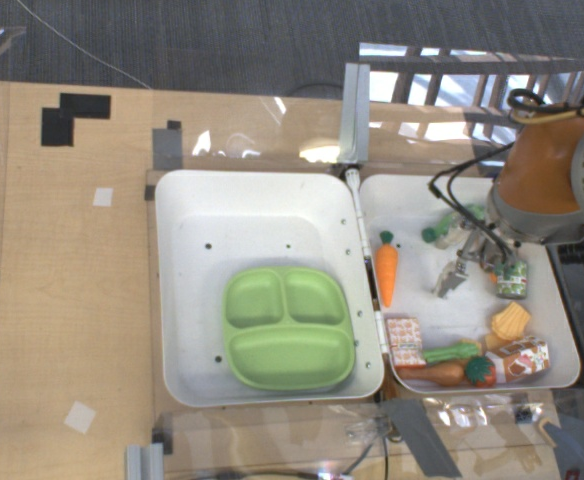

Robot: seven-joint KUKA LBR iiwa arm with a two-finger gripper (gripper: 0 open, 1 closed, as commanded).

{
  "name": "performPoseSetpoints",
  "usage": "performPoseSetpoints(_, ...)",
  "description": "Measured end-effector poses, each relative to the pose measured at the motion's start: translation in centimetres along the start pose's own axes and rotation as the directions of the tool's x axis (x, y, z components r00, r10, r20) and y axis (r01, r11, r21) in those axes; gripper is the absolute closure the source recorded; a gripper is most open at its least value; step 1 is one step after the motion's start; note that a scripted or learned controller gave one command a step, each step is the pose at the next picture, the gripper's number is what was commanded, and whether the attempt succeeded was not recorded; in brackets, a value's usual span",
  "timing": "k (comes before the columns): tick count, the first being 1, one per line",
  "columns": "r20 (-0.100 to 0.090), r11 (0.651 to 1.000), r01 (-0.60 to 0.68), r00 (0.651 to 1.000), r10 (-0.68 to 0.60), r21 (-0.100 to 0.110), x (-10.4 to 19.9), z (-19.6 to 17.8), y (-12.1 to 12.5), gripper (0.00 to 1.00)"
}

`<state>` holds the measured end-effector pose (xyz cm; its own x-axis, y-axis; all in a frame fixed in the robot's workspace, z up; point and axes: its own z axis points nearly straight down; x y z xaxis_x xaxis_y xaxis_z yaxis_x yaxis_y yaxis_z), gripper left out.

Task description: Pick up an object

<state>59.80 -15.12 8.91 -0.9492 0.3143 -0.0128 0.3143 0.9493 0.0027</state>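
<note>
Two shallow white bins side by side on bench. Left bin (187,228) holds green three-compartment plastic plate (288,328). Right bin (412,213) holds orange toy carrot (386,273) near left wall, red-white snack packet (404,342), other toy food along front (details unclear). Two-finger gripper (450,282) hangs over bin middle, fingers slightly apart, nothing between them.

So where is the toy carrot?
The toy carrot lies in the right bin, close to its left wall, tip pointing down toward the small red-and-white box.
</note>
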Motion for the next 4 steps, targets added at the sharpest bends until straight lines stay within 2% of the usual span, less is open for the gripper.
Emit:
performPoseSetpoints(1,0.001,0.999,0.05,0.999,-0.05,0.002,5.5,-0.2,-4.6,0.0)
performPoseSetpoints(2,0.001,0.979,0.205,0.979,-0.205,0.001,3.5,-0.1,-4.1,0.0)
performPoseSetpoints(3,-0.013,0.983,0.183,0.983,-0.183,0.001,-4.4,0.1,-4.3,0.0)
performPoseSetpoints(4,-0.014,0.989,0.149,0.989,-0.148,0.005,-4.3,0.1,-3.9,0.0)
